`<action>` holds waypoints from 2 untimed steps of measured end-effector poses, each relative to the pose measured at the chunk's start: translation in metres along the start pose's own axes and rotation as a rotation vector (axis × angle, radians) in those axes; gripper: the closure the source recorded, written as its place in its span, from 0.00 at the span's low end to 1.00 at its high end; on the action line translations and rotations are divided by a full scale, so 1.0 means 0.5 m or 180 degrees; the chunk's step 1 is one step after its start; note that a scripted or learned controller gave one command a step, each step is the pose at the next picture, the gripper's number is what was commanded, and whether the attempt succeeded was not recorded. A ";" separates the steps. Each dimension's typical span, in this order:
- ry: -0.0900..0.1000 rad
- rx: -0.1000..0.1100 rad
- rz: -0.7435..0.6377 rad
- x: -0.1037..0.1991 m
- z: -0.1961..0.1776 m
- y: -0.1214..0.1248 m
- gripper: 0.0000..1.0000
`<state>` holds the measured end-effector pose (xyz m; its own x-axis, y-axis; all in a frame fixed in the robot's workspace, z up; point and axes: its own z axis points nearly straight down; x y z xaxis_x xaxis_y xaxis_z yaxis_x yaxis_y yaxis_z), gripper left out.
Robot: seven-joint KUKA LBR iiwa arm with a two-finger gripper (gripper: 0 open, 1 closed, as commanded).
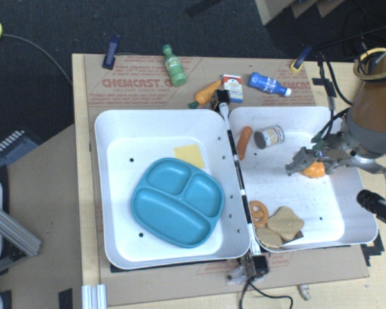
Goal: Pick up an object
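My gripper hangs low in the right white bin, over a small rounded orange toy near the bin's right side; the toy shows no clear long axis. Whether I am pinching it, I cannot tell. Left of it a grey tin can lies on its side, its length running left-right. The brown board on the desk reads "CHEMCAST" in red.
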<state>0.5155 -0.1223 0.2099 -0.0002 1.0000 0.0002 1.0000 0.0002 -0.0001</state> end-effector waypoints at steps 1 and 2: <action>-0.0007 -0.0006 0.0004 -0.113 0.023 0.112 0.00; -0.0001 0.0002 0.0002 -0.157 0.252 0.148 0.00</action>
<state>0.5895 -0.2009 0.0841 0.0006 1.0000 -0.0002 1.0000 -0.0006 -0.0006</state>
